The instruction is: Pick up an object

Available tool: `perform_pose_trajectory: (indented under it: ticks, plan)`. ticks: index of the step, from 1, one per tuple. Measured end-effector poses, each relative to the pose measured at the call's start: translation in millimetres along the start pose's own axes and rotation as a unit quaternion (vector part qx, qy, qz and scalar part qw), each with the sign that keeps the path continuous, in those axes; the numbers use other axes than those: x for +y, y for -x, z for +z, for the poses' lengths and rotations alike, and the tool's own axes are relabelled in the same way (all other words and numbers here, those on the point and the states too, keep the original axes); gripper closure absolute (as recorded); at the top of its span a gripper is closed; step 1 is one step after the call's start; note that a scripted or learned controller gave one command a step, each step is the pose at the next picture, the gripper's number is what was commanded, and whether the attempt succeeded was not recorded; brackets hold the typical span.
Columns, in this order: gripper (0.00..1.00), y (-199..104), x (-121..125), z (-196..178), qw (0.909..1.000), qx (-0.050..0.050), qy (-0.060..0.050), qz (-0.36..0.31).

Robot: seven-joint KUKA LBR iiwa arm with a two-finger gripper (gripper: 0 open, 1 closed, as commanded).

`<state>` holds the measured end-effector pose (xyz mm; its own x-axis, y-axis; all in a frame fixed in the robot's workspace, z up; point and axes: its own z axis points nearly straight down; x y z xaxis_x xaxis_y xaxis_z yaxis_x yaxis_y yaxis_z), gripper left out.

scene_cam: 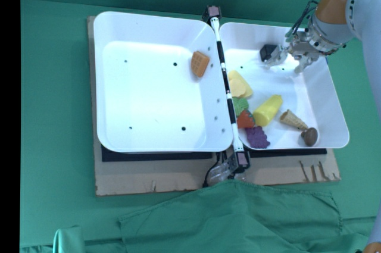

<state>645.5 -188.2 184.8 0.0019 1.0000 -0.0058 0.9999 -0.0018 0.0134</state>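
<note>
- The gripper [302, 60] hangs low over the far right corner of the right bin [317, 91], above bare white floor. This slanted view does not settle how far open it is, or whether it has anything in it.
- No toy lies directly under it, so a grasp here would likely close on nothing. The pickable things sit nearer the front and the middle wall.
- Closest are a pale yellow wedge [239, 85] by the dividing wall and a yellow banana-like piece [268, 110], set apart from each other.
- An ice-cream cone [293, 119] lies on its side, tip towards a small brown lump [309, 136] in the front right corner. Both are free of neighbours and look the easier picks.
- A green piece [240, 105], a red strawberry [245, 119] and purple grapes [258, 137] crowd together along the wall, which would hamper a clean grasp.
- In the left bin [149, 85] a single orange waffle [200, 63] leans against the right wall.
</note>
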Motion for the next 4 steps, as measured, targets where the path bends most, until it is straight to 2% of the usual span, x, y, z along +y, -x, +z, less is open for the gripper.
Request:
perform_pose_trajectory:
  ticks: [1,2,3,4]
  plan:
    - [0.0,5.0,43.5,0.9,0.9988,0.007,-0.049,-0.006]
    - [0.0,0.8,1.7,-0.3,1.0,0.0,-0.002,0.002]
    - [0.0,-0.4,38.1,0.8,0.9991,0.001,-0.042,-0.002]
    - [0.0,1.2,-23.7,-1.1,1.0,0.0,-0.001,0.002]
